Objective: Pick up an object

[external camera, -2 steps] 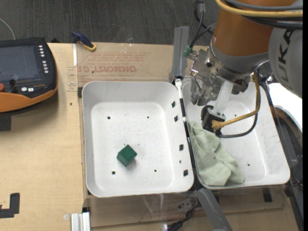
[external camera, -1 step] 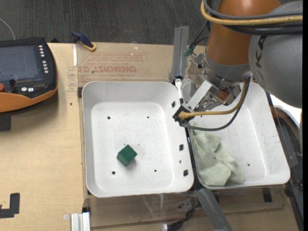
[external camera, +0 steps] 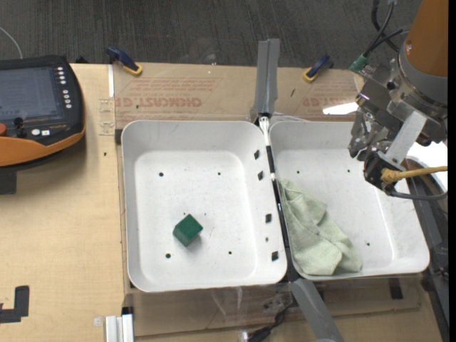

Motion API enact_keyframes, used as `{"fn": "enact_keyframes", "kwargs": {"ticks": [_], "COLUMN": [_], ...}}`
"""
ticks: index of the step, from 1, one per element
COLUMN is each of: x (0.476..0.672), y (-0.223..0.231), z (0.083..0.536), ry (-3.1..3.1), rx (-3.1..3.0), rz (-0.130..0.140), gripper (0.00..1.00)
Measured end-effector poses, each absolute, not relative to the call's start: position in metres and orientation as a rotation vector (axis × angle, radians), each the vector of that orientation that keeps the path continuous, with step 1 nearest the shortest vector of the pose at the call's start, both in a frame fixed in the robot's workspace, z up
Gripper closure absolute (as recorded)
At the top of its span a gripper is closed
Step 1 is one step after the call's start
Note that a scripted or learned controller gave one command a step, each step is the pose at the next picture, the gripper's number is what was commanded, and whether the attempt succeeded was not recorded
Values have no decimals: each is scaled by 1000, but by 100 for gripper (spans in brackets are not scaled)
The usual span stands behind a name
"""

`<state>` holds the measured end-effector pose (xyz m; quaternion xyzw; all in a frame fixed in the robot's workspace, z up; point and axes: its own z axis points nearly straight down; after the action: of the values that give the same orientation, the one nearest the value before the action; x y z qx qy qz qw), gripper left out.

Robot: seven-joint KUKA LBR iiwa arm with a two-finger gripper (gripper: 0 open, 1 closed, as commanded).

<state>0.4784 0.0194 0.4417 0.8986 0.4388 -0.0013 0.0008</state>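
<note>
Early in the job, by the look of it: nothing lifted yet, approach step in hand. Claw (external camera: 365, 150) poised over the far right corner of the right bin (external camera: 399, 262), high above its floor, carrying nothing visible. Impossible to tell whether spread or pressed together; too dark and tangled with cables at this angle.

Two candidates for picking. Nearest to the claw, a pale green cloth (external camera: 313, 235), crumpled and lying below and to the left of it in the same bin, against the divider side and running toward the near edge. Farther off, well to the left of the claw and across the divider, a small green block (external camera: 188, 229) sitting alone on the floor of the left bin (external camera: 142, 148), near its front.

Next move, as a judgement: choose a target, then travel sideways before dropping. For the cloth, a short shift left and toward the near edge, then straight down onto a raised fold. For the block, a long carry over the divider, alignment with its flat sides, and a centred descent, since a small hard cube could skid away from an off-centre pinch.
</note>
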Motion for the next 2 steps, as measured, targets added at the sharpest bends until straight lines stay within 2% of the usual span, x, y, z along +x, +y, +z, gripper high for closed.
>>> {"fn": "enact_keyframes", "kwargs": {"ticks": [1,2], "x": [480,478], "y": [67,-3], "z": [294,378], "ry": [945,1557], "rx": [2995,2728], "rz": [-8,-4], "gripper": [100,100]}}
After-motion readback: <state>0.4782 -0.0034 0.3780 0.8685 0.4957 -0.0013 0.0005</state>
